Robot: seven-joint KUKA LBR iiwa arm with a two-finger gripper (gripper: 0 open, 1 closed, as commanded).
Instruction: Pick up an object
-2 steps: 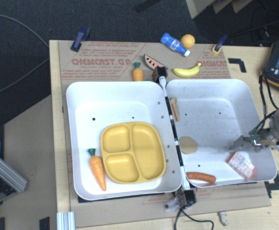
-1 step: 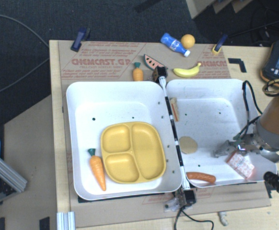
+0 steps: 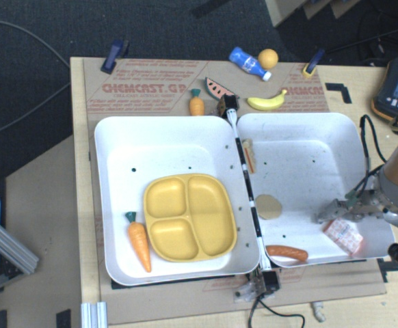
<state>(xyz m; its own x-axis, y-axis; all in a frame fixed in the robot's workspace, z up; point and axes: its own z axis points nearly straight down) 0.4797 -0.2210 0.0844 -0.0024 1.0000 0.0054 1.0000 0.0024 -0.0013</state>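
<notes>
The sausage point(image 3: 286, 253) lies crosswise left of the gripper point(image 3: 337, 212); the packet point(image 3: 343, 234) sits just below. Jaw state cannot be told.

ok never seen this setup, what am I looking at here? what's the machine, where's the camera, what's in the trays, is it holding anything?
One fixed camera looks down at a slant on a bench with two shallow white bins side by side. The machine is a grey robot arm reaching in from the right; its gripper is low in the right bin, just above a small pink-and-white packet. I can't tell how its jaws stand or whether anything is held.

The left bin has a yellow divided plate and a toy carrot beside it. The right bin also has a tan round disc, a toy sausage at the near edge and a thin brown stick by the left wall.

Behind the bins lie a toy banana, a blue bottle, an orange ball, a watermelon slice and a small carrot.
</notes>
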